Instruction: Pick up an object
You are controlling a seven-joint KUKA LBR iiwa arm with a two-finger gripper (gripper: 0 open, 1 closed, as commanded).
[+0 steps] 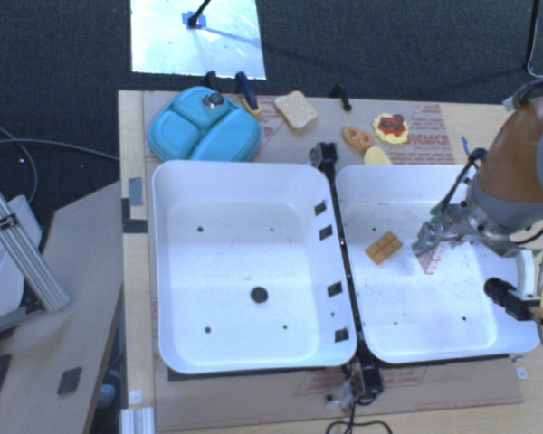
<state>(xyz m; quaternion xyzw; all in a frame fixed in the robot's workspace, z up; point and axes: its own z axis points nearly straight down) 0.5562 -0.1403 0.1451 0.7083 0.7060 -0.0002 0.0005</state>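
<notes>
Camera view: waffle [384,247] lies just left of claw [427,242] in right bin [434,333], long axis slanted; claw state can't tell.

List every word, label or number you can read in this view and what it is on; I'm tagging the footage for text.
No text can be read here.
Reddish print on the brown cardboard sheet beyond the right white plastic bin: too blurred to read.
Faint print on the cardboard's near edge: also unreadable.
Black square markers on the bins' shared rim: no characters visible.
</notes>
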